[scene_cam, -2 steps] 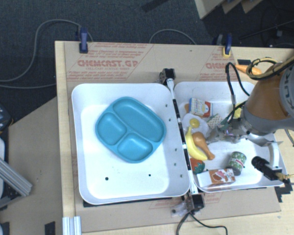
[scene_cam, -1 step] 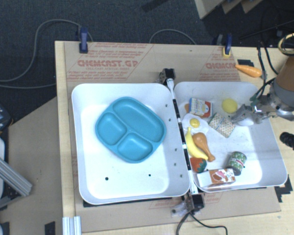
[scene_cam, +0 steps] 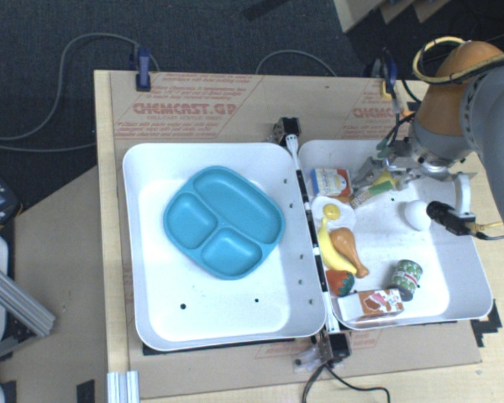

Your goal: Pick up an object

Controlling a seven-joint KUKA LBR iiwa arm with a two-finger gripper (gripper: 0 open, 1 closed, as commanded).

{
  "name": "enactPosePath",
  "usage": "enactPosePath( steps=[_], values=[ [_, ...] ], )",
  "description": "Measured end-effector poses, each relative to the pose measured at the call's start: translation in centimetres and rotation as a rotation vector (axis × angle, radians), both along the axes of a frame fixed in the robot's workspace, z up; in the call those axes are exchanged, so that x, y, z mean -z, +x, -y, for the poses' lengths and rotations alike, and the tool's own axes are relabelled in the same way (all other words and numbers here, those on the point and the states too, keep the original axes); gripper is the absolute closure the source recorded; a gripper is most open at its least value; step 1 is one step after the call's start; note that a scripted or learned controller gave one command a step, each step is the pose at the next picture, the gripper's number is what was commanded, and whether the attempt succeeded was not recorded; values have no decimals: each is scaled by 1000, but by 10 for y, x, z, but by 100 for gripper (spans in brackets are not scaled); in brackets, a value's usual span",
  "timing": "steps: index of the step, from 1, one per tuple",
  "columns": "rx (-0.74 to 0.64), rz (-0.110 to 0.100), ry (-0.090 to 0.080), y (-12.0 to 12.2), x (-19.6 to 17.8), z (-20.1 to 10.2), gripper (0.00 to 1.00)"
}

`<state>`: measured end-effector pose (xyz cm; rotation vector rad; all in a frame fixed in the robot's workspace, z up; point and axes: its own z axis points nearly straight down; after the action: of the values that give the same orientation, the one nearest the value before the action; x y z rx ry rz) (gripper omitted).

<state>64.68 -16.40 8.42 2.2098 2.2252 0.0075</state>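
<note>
In the right bin [scene_cam: 454, 305], the drumstick [scene_cam: 348, 248] lies diagonally, bone end lower-right.

Two white bins were seen, the left bin [scene_cam: 151, 225] and the right bin [scene_cam: 454, 292]. A light blue divided plate [scene_cam: 223, 222] was noted in the left bin. In the right bin, a yellow banana [scene_cam: 330, 252], a tan-brown drumstick [scene_cam: 350, 249], a red strawberry with green leaves [scene_cam: 339, 283], a green patterned can [scene_cam: 407, 276], a white egg [scene_cam: 416, 215] and a red-and-white packet [scene_cam: 378, 302] were recorded. The arm [scene_cam: 479, 99] was grey with an orange band. The bench board [scene_cam: 210, 99] was beige with red lettering.
</note>
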Motion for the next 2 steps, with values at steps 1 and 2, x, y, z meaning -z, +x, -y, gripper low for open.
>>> enactPosePath(
  steps=[1, 2],
  values=[
    [6, -2, -2, 21, -1, 30, 0],
    [4, 0, -4, 21, -13, 28, 100]
  ],
)
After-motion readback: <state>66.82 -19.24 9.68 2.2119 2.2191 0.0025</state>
